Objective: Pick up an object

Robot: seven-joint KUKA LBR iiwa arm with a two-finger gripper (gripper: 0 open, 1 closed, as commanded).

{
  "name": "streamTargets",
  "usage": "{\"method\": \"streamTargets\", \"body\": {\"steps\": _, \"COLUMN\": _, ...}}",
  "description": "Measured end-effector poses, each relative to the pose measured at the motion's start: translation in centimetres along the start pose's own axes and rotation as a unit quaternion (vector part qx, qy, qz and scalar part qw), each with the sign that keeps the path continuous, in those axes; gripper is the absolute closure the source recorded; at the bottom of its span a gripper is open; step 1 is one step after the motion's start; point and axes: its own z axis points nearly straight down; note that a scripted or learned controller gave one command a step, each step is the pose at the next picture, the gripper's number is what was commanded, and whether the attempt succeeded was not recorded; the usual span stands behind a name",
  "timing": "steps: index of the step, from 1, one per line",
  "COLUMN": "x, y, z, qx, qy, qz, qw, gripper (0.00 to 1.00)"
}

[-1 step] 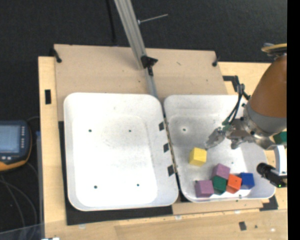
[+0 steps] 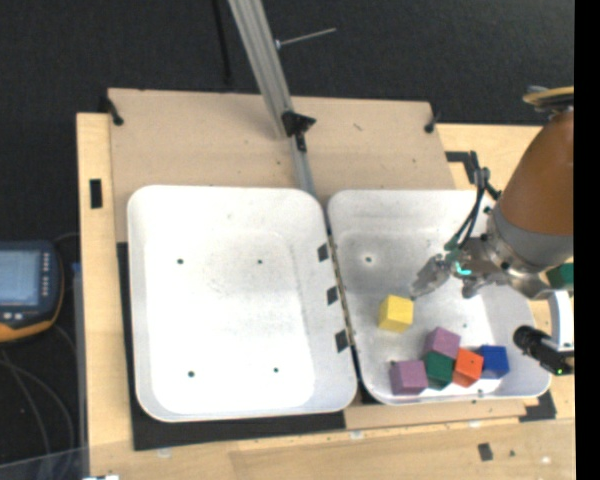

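Gripper [image 2: 442, 273] is hanging over the right bin [image 2: 380, 218]; its fingers are too blurred to read as spread or closed, and nothing is showing between them. The yellow cube [image 2: 396, 313] is lying just below and left of it, apart, on the bin floor. Judgement: no grasp made yet; descent, closure and lift are all remaining. The cube has no long axis; it is sitting slightly rotated against the bin edges. Purple, green, orange and blue blocks [image 2: 448, 360] are clustering near the front wall.

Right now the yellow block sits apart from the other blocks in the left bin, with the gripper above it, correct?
Not quite. The camera view shows the yellow block in the right bin, apart from the others, the gripper just above it.
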Motion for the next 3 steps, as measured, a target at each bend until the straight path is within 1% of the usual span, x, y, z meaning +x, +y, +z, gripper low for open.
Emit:
{"method": "streamTargets", "body": {"steps": 1, "x": 0.2, "y": 7.4, "z": 11.5, "qx": 0.0, "qy": -0.002, "qz": -0.006, "qw": 1.0, "gripper": 0.0}}
{"method": "streamTargets", "body": {"steps": 2, "x": 0.2, "y": 7.3, "z": 11.2, "qx": 0.0, "qy": -0.001, "qz": -0.005, "qw": 1.0, "gripper": 0.0}}
{"method": "streamTargets", "body": {"steps": 3, "x": 5.4, "y": 11.6, "z": 11.2, "qx": 0.0, "qy": -0.001, "qz": -0.007, "qw": 1.0, "gripper": 0.0}}
